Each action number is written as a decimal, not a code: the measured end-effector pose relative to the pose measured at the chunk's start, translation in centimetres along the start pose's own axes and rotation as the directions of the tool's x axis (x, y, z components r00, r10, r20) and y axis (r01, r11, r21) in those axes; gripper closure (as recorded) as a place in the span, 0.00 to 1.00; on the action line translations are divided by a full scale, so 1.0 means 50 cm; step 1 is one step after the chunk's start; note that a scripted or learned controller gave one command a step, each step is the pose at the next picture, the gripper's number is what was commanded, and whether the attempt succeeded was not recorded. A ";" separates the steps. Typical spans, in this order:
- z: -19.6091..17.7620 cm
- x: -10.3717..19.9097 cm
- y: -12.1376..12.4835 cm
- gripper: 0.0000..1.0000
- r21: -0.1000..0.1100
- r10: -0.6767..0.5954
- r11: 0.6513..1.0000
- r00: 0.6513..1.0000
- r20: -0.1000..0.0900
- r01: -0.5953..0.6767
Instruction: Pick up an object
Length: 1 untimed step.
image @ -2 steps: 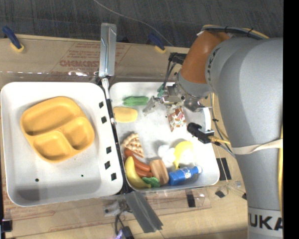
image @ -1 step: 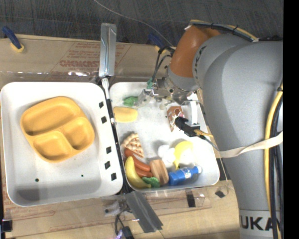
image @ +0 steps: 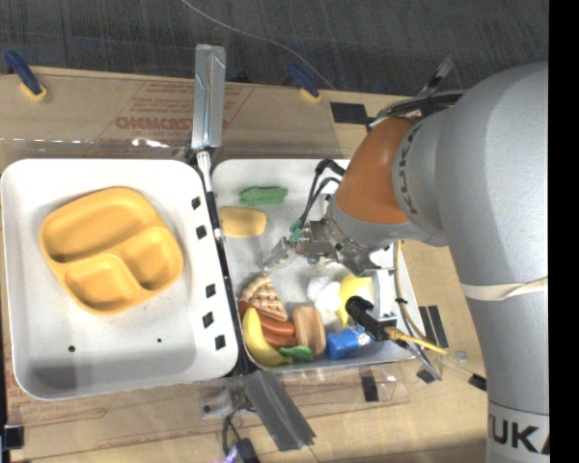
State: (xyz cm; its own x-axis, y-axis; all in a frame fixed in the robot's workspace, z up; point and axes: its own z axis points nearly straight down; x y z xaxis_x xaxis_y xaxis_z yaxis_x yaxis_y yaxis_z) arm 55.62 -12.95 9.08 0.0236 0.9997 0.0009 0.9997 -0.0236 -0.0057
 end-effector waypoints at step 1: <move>-0.043 -0.052 0.142 0.00 -0.006 -0.057 0.998 0.998 0.001 0.057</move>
